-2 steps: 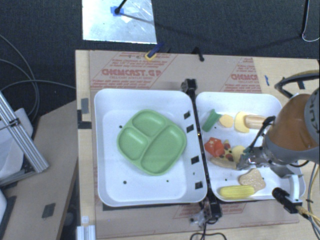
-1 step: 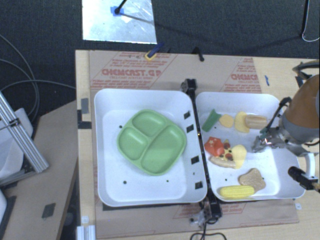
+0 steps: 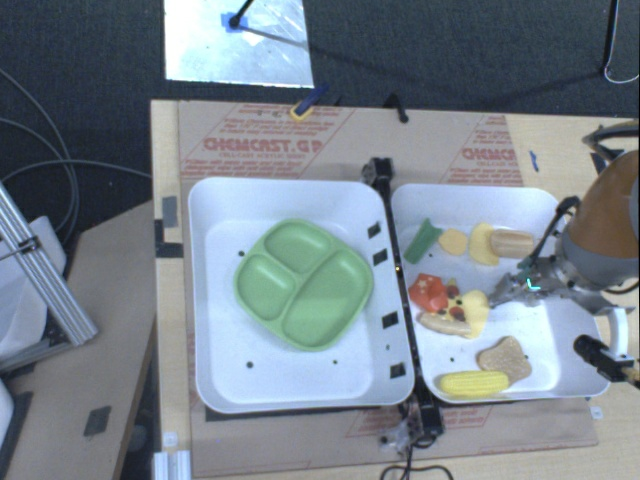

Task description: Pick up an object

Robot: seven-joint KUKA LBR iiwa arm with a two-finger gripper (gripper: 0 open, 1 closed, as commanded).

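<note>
While nothing yet appears lifted, the pick remains to be done. Far beyond the gripper sits the left bin holding a green plate; the right bin lies beneath it. Its fingertips reach toward the yellow toy piece just beside them; whether they are parted or clenched cannot be told.

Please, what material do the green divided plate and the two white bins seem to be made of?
The green divided plate looks like moulded plastic with a matte finish: one even colour, soft rounded compartment ridges. The white bins, left and right, look like smooth, thin plastic with a slight sheen and rounded corners, though painted metal cannot be excluded.
</note>
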